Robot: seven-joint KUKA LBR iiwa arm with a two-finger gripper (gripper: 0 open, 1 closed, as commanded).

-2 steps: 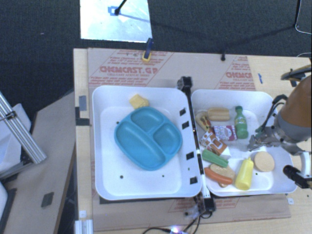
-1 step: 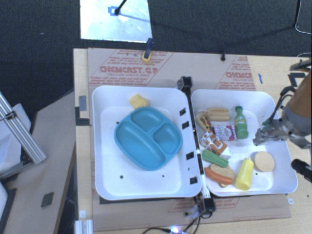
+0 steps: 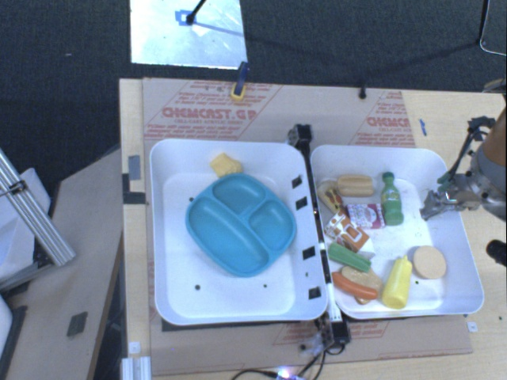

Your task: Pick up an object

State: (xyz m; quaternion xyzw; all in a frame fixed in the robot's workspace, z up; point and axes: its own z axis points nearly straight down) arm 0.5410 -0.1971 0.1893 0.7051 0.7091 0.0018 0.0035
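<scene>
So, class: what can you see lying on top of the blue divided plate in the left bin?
Nothing lies on the blue divided plate; its three compartments look bare. A yellow piece sits beside its far rim, in the left bin. Whatever is beneath the plate is covered.

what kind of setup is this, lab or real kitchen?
Most likely a robot grasping lab bench, not a kitchen: two white bins on protective sheeting, toy food such as a yellow bottle and a green bottle, and the arm's hand at the right bin's edge.
</scene>
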